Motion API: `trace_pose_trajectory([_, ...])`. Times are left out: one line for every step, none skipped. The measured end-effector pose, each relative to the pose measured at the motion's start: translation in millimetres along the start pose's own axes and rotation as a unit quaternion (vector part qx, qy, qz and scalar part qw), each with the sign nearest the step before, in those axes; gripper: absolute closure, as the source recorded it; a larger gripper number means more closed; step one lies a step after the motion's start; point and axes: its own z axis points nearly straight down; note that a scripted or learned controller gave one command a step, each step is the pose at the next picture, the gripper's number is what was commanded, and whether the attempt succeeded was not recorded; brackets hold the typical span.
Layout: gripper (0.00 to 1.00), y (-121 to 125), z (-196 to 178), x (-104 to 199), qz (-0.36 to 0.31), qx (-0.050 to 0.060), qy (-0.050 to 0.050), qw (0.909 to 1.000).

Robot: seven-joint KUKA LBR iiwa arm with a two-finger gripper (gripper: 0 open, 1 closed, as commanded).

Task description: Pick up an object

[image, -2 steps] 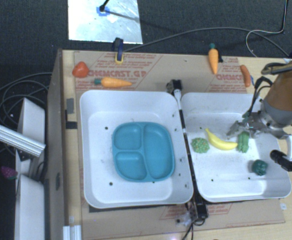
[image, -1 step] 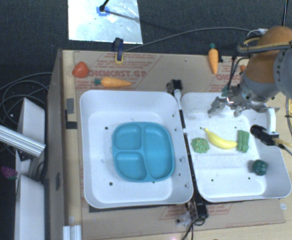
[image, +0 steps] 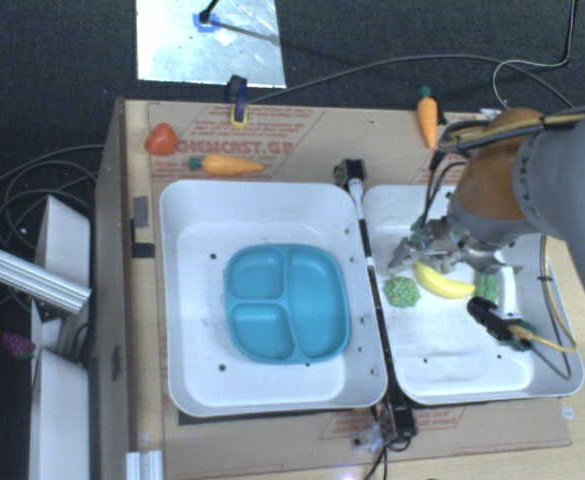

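Nearest, right bin (image: 452, 373), white, shallow. Farther in, banana (image: 444, 282) flat on bin floor beside green bunch (image: 402, 291), long axis slanting from upper left to lower right. Just above banana's upper-left end, claw (image: 422, 253); whether apart or together cannot tell. Probably approach step, nothing lifted yet; next move calls for descent astride banana's short axis, then closure. Beyond, left bin (image: 192, 268) with blue divided plate (image: 287, 301); farthest, carrot (image: 225, 165) on tabletop (image: 302, 133).

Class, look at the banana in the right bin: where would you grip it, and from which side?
Grip the banana across its narrow middle, from straight above. It lies flat, curved, slanting down-right; jaws should straddle its width. The green ball crowds its left end.
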Motion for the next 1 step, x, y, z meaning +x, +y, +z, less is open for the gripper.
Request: trace_pose_trajectory([1.0, 1.2, -11.3, -0.6, 0.0, -0.002, 0.0, 1.0])
